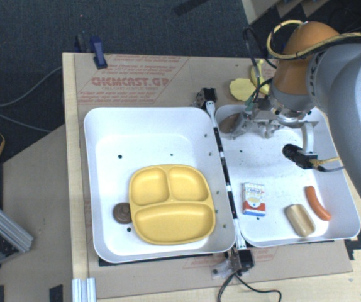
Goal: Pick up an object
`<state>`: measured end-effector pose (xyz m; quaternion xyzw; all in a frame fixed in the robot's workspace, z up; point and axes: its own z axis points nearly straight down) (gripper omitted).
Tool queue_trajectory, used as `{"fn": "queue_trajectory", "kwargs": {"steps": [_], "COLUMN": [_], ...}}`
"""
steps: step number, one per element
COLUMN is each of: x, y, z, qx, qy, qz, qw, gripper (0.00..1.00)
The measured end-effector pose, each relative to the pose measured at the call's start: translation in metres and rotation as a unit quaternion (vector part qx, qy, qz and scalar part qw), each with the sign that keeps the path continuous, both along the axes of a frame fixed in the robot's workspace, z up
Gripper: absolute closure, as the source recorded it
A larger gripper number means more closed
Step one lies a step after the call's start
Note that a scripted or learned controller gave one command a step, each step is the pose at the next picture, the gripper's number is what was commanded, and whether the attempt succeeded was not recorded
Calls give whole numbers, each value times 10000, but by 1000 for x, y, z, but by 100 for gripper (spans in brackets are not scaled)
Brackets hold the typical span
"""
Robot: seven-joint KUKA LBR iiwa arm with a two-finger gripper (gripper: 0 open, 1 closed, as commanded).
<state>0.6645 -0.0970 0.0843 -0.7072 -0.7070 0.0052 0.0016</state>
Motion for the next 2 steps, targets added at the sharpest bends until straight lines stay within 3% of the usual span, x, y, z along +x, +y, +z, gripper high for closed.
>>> {"fn": "queue_trajectory", "kwargs": {"steps": [1, 2], "x": [1, 2], "y": [-8, 3], "z": [0, 0], "qx": [20, 25], "qy": [-30, -34], "qz": [-5, 8], "qw": [10000, 10000], "gripper": [0, 0]}}
